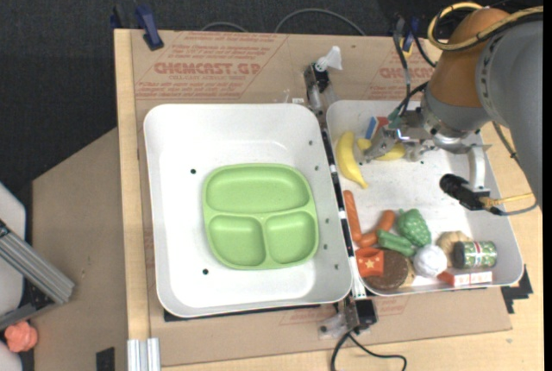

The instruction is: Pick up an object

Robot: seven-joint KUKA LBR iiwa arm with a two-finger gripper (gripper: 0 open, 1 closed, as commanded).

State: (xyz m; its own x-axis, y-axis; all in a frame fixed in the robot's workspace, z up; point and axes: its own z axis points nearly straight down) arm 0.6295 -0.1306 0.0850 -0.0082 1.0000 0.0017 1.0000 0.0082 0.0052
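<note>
While a green divided plate (259, 216) sits in the left bin (172, 188), a yellow banana (348, 160) lies at the right bin's (509, 253) near-left side, the gripper (385, 144) low just beside it, its grip impossible to tell.

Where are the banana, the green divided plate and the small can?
banana (348, 160): camera view, middle of its curve.
green divided plate (259, 186): camera view, its large top compartment.
small can (475, 254): camera view, its label side.
</note>
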